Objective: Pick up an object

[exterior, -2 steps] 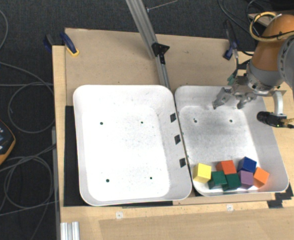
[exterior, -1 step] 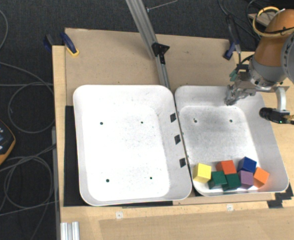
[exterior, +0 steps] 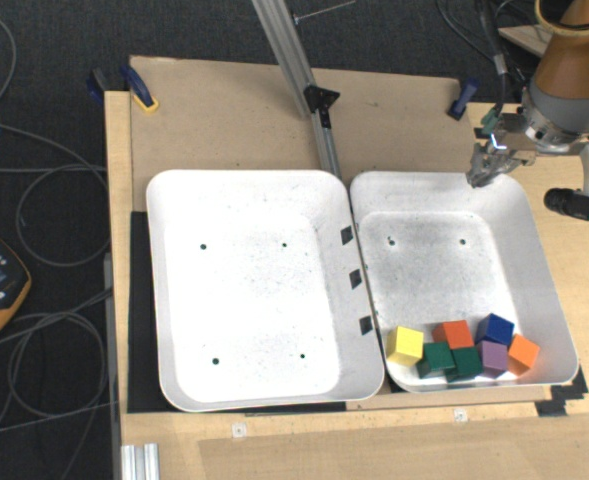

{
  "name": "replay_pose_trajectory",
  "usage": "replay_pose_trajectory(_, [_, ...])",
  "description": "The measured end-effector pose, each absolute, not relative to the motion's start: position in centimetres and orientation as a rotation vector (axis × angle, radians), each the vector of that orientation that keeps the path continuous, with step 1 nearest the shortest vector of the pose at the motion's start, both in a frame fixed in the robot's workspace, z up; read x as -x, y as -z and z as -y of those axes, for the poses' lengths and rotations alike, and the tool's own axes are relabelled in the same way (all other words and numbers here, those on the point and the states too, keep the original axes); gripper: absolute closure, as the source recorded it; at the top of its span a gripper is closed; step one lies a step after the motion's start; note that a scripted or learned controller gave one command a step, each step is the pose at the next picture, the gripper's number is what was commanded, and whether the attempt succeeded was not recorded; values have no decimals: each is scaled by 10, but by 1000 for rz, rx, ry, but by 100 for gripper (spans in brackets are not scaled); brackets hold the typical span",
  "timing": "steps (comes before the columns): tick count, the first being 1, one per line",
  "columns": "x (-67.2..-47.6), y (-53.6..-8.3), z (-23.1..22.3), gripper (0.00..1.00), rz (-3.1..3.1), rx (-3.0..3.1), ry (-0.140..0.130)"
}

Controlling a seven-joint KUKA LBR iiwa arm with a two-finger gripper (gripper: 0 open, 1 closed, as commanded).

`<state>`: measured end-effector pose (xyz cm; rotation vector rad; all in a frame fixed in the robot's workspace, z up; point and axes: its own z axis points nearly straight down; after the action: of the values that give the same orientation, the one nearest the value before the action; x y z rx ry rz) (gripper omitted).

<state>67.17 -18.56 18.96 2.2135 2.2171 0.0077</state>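
Above the far right corner of the right white shallow plastic bin [exterior: 534, 230] hangs the grey two-finger gripper [exterior: 484, 171], and nothing shows between its fingers; whether they stand wide or narrow I cannot tell, as they are too small and dark.

Seven small cubes lie in this right bin, all crowded together against its near wall, well apart from the gripper. They are counted so: one yellow cube [exterior: 407, 344], two orange cubes [exterior: 455, 333] [exterior: 523, 352], two green cubes [exterior: 437, 358] [exterior: 465, 365], one blue cube [exterior: 496, 328] and one purple cube [exterior: 494, 355]. The yellow one is at the left end of the group, slightly apart from the others, and one orange cube is at the right end, touching the purple one. The blue cube is just behind the purple one. The two green cubes touch each other, in front of the other orange cube. All look like plain blocks with matte faces.

To the left of this bin stands the second white shallow bin [exterior: 174, 268], touching it side by side. Both rest on a brown wooden bench [exterior: 224, 108]. Two blue clamps [exterior: 139, 88] [exterior: 463, 98] hold the far edge of the bench.
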Motion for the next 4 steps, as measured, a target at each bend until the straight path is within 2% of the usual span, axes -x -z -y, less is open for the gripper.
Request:
replay_pose_trajectory(1, [-665,-251,189,100,-2215,-2215,-7])
replay_pose_trajectory(2, [-666,-287,189,100,-2219,-2216,-5])
replay_pose_trajectory(4, [-650,-292,87,100,-2231,-2216,-3])
